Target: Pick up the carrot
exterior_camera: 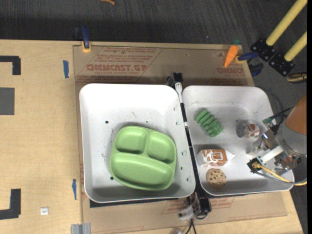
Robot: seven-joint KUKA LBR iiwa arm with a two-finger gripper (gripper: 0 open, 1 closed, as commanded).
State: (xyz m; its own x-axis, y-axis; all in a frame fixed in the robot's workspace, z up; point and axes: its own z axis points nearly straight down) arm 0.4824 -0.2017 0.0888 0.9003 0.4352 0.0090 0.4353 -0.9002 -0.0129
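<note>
Orange carrot (230, 56) lies outside 2 bins, upper right of frame. Gripper (269, 139) at right bin (229, 95) edge, well apart; open or closed, cannot tell. Approach not begun; next, travel up-frame over carrot.

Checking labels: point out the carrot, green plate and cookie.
carrot (230, 57), camera view, on its orange body.
green plate (131, 168), camera view, on its large compartment.
cookie (216, 177), camera view, on the middle of its top.
</note>
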